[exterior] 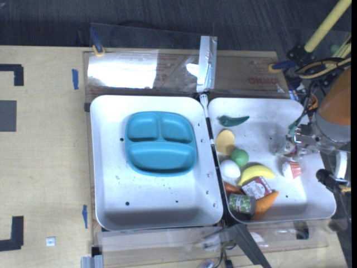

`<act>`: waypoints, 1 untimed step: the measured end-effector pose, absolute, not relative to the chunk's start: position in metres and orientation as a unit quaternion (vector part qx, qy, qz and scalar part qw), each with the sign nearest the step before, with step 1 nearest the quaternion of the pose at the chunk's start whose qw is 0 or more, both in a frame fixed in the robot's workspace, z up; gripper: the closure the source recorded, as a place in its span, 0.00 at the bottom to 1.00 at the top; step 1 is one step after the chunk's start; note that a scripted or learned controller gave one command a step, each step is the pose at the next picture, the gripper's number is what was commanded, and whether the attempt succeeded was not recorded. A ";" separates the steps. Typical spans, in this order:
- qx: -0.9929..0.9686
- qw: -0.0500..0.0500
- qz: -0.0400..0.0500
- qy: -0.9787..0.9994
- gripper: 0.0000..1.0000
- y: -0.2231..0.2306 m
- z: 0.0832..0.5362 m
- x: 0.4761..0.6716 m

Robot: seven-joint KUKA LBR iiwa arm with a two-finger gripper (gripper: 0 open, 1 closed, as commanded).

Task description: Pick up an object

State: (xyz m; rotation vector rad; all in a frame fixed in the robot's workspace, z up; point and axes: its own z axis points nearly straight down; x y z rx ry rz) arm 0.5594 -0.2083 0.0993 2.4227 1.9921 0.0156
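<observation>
End effector [294, 140] hovers near right bin's [326, 202] open right side.

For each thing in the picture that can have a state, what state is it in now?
Blue divided plate: flat in the left bin, nothing on it.
Banana: lying in the right bin, among other toy food.
White egg: lying beside the banana.
Claw: low over the right bin; a small red and white item lies just below it.

Grey arm [338, 128] with orange band, black cables, metallic gripper [294, 141].
</observation>
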 end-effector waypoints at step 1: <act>0.795 0.002 0.002 0.607 1.00 -0.170 0.181 0.599</act>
